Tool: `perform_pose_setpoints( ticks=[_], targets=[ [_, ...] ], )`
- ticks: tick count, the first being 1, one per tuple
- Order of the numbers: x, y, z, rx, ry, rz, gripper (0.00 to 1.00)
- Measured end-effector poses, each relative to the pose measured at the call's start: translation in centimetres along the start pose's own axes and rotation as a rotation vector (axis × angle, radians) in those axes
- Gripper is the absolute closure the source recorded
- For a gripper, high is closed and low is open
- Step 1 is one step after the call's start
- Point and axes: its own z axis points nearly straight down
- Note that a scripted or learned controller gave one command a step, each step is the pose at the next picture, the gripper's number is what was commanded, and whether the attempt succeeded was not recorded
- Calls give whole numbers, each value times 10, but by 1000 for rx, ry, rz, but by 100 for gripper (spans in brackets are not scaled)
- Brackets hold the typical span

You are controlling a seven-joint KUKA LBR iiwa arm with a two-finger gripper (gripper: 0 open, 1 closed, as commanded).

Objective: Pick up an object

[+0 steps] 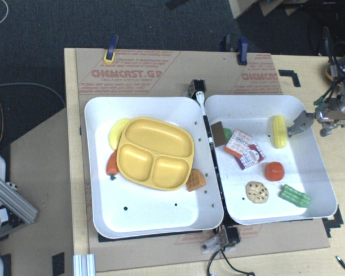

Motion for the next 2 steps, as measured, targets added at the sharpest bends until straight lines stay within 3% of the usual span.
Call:
perform_pose_setpoints(
  ticks=[2],
  targets=[
    [10,4,113,6,3,-1,0]
  ],
)
